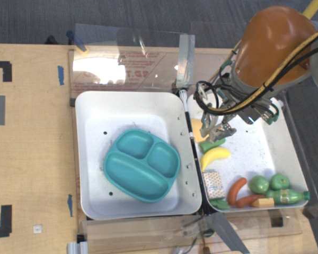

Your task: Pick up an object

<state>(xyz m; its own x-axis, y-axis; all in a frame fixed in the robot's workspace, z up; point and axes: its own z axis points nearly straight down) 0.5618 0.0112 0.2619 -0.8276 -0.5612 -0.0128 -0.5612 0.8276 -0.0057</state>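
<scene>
Camera view: yellow curved banana below gripper

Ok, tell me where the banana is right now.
The banana lies in the right bin near its left wall, just below the end effector, with a small patterned packet below it.

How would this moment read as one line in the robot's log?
gripper: low in right bin, above banana | grasp: unconfirmed | teal plate: left bin | task: pending
</scene>
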